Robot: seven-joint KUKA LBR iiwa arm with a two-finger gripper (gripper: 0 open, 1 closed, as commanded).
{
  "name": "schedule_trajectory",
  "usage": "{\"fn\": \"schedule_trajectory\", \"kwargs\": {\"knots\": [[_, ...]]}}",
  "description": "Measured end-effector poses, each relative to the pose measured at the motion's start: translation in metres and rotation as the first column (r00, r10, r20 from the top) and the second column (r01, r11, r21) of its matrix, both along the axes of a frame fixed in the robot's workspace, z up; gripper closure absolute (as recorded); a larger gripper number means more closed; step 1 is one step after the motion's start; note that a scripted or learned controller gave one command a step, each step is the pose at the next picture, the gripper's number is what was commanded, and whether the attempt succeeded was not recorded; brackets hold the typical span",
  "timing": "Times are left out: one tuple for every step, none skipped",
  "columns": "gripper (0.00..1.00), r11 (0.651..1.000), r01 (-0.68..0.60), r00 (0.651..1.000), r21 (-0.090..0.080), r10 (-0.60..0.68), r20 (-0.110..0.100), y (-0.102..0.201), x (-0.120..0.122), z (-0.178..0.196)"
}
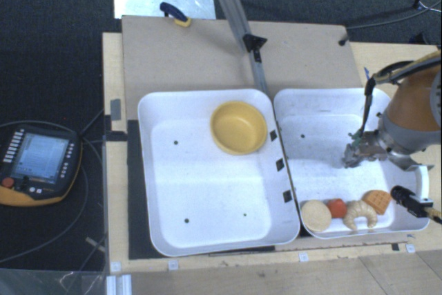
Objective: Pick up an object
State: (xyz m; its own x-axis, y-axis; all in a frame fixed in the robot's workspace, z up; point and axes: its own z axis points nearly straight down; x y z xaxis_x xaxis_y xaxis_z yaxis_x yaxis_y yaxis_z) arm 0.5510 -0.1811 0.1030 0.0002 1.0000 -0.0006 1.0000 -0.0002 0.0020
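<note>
The right bin (318, 114) holds a row of small toy foods along its front wall: a round cream bun (317, 215), a small red piece (336, 207), a pale croissant (361, 215) and a tan waffle (377, 200). My gripper (353, 158) hangs low over the bare floor of that bin, toward its right side. It is behind the food row and apart from it, with nothing seen in its grasp. A yellow bowl (239, 127) sits upright at the back of the left bin (166, 169).
The grey arm with its orange band (414, 103) enters over the right bin's right wall. A metal pole (235, 7) slants down to the divide between the bins. A teach pendant (36, 164) lies off the bench at the left.
</note>
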Motion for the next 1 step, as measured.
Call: {"fn": "schedule_trajectory", "kwargs": {"knots": [[1.00, 1.000, -0.001, 1.000, 0.000, 0.001, 0.002, 0.0033, -0.0035, 0.0439]]}}
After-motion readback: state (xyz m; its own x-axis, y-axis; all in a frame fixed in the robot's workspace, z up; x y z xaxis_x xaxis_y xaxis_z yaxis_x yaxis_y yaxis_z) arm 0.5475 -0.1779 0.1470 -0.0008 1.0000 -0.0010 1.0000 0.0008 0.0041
